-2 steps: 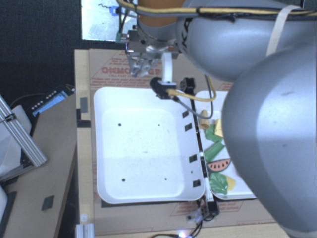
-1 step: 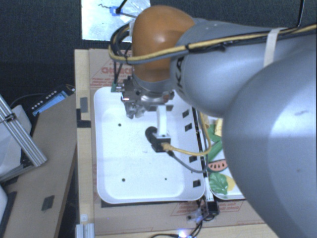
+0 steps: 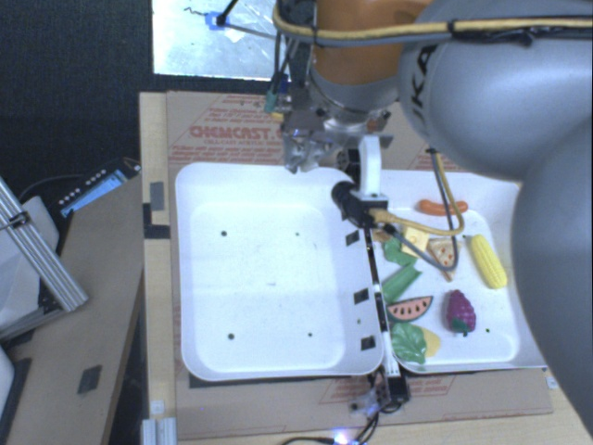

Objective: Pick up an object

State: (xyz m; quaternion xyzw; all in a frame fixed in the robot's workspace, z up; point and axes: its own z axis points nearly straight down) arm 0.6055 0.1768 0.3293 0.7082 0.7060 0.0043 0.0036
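Brown printed cardboard [image 3: 222, 128] covers the tabletop under two shallow white plastic bins. The grey arm's gripper [image 3: 308, 152] hangs over the far rim of the view's left bin [image 3: 259, 286] (whether it is wide or narrow, I cannot tell). Apart from it, in the right bin [image 3: 496, 336], lie a yellow toy corn cob [image 3: 488, 260], a purple toy fruit [image 3: 460, 311], a red toy watermelon slice [image 3: 410, 308] and an orange toy carrot [image 3: 443, 207].
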